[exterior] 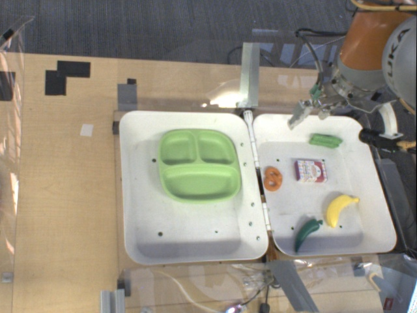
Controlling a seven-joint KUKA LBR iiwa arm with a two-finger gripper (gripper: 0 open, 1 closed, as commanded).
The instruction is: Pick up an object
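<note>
The right bin (371, 175) holds several small items: a light green pickle-shaped piece (324, 140), a purple and white packet (310, 170), an orange pretzel (272, 178), a yellow banana (340, 208) and a dark green pepper (306, 232). My gripper (309, 115) hangs over the bin's far edge, just above and left of the light green piece. Its two fingers stand apart, open, with nothing between them.
In the left bin (140, 227) lies a green divided plate (199, 163). A metal post (250, 77) rises behind the seam between the bins. The arm's orange band (368, 34) is at the top right, with cables around it.
</note>
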